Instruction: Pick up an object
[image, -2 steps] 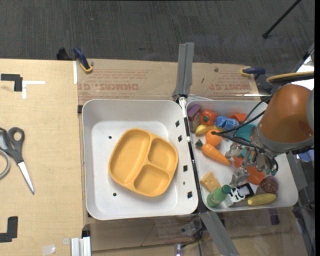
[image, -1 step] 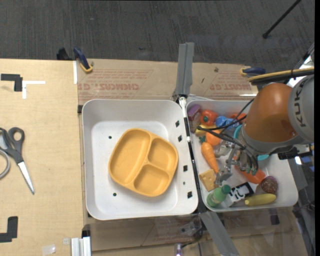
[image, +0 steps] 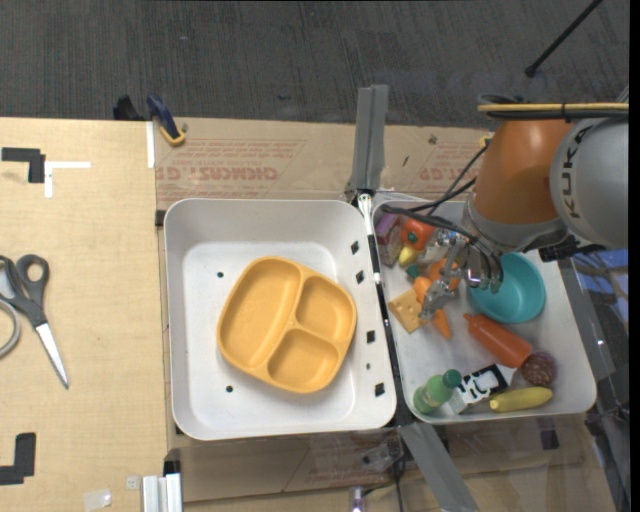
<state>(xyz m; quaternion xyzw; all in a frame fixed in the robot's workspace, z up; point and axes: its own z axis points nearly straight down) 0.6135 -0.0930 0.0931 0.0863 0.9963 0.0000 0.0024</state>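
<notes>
We cannot tell whether the fingers are open or shut: the metal gripper (image: 462, 268) sits low in the right-hand shallow white bin (image: 579, 392), and the grey arm with its orange band (image: 520, 180) covers the bin's upper right corner. Beneath and left of the gripper lies a jumble of small orange, red and yellow plastic pieces (image: 422, 262) that we cannot separate into single items. Just right of the gripper a teal plastic bowl (image: 515, 290) shows only in part. Clearer items lie nearer the front wall: a glossy orange carrot-shaped toy (image: 497, 340), a dark red rounded piece (image: 537, 368), a yellow banana-shaped toy (image: 520, 399) and a green-capped bottle (image: 440, 391) on its side. The left-hand white bin (image: 185, 330) holds a smooth, rounded yellow three-compartment plate (image: 287, 323). On the tan desk (image: 90, 300), at the frame's left edge, grey-handled scissors (image: 36, 310) lie partly cut off.
</notes>
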